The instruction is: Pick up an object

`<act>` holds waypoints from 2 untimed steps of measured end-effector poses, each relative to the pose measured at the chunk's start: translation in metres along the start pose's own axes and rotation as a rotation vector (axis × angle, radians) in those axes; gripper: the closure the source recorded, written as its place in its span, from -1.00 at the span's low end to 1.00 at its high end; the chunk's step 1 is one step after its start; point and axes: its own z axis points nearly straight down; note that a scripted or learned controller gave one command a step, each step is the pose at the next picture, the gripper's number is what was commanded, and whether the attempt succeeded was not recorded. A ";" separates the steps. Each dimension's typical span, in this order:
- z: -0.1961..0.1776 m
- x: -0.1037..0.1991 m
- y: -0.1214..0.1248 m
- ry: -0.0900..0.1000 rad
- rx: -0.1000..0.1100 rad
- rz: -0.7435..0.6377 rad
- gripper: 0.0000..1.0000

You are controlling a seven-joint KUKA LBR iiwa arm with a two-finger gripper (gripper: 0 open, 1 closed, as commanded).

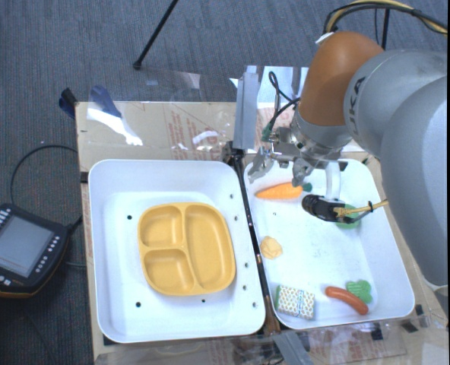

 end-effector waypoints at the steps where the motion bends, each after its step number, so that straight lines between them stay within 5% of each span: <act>1: 0.005 -0.054 0.002 -0.004 0.010 -0.013 -1.00; 2: 0.105 -0.065 0.006 -0.001 0.009 -0.165 -1.00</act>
